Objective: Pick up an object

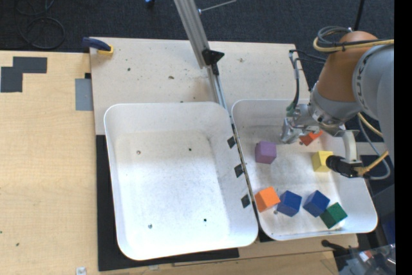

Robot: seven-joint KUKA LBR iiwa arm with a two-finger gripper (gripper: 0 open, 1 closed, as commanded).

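My end effector [297,132] hangs over the right white bin [367,216], a small red-orange block [310,136] beside it; grip unclear, pickup unconfirmed.

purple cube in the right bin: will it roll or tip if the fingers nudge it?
Probably slides, not rolls: the small purple cube rests flat on a face on the right white bin's floor. It looks rigid, so likely no squash. It stands apart from the other blocks, so a nudge should move it alone.

One fixed camera looks down aslant on both bins [174,116].
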